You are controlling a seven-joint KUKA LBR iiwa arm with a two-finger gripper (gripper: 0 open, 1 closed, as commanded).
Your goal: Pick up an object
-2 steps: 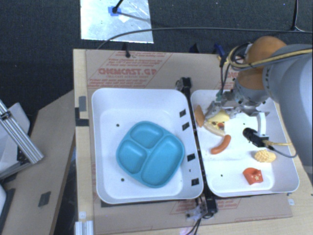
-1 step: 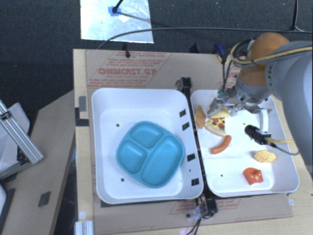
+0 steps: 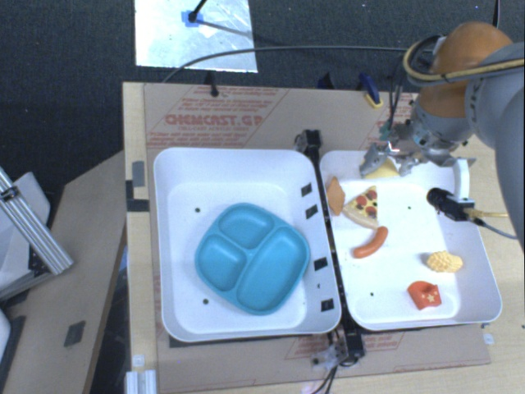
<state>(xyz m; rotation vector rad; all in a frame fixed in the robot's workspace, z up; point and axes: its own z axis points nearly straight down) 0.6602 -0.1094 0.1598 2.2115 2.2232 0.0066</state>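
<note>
- Yellow wedge (image 3: 379, 170), pale, the likeliest pick: lies in the far corner of the right bin (image 3: 484, 281), right under the hand (image 3: 392, 155), partly hidden by it.
- Worktop (image 3: 238, 109): brown board carrying two white bins side by side; left bin (image 3: 176, 220) and right bin meet along a black hinge line.
- Arm (image 3: 492, 80): grey with orange band, reaching in over the far right edge of the worktop, wrist pointed down into the right bin's far corner.
- Blue divided plate (image 3: 252, 257): middle of left bin, well apart from the hand.
- Hand: metal fingers low over the wedge; cannot tell whether they are spread or closed, nor whether the wedge sits between them.
- Pizza slice (image 3: 362, 207): just toward the near edge from the hand, next nearest item.
- Sausage (image 3: 370, 242): mid bin, long axis slanting from near-left to far-right.
- Brown oval piece (image 3: 335, 195): against the bin's left wall.
- Corn piece (image 3: 444, 261) and red piece (image 3: 424, 295): toward the near right corner, well apart from the hand.
- Judgement: move turns on the wedge lying directly below; a short straight descent should do.
</note>
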